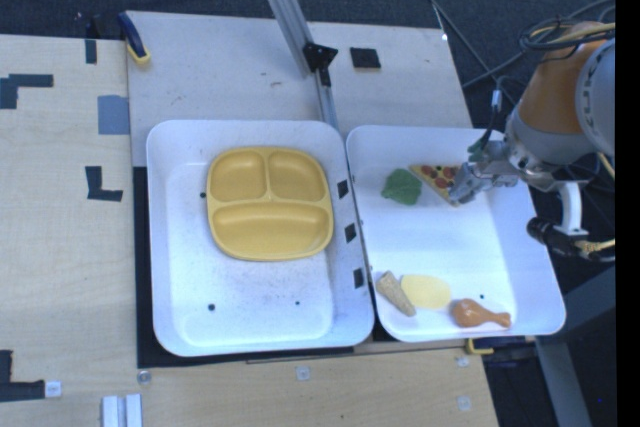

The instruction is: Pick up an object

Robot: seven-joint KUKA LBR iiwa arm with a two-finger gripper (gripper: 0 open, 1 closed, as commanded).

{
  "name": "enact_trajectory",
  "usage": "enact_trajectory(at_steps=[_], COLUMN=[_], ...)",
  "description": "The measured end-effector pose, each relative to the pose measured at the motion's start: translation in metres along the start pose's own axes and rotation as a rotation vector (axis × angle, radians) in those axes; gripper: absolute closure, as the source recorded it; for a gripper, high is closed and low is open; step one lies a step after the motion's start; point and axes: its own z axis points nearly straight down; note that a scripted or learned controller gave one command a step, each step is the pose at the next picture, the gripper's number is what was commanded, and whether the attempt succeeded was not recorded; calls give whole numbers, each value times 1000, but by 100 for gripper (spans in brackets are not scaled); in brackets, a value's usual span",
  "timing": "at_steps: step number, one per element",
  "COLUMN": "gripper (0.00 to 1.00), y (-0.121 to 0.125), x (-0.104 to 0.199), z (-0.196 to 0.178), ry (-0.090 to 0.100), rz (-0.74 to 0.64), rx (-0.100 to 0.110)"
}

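Reaching in from the right, the gripper [462,187] sits low in the right bin [520,245].
Its tip is just beside the pizza slice [436,177], near the green piece [402,186]; whether it grasps anything, I cannot tell. A yellow tray [269,203] fills the left bin [180,265].

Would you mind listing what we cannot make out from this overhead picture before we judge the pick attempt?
- Gripper, camera view: too small and blurred to tell whether the jaws are open or shut.
- Pizza slice: its right end is hidden under the gripper, so contact cannot be judged.
- Arm: cut off by the right edge.
- Cone-shaped item beside the yellow piece: too small to identify.
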Motion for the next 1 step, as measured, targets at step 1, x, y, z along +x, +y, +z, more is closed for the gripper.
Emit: enact_trajectory(at_steps=[1], gripper=[100], y=[9], x=[4], z=[-47], ry=[-1], rz=[-1], rx=[-2])
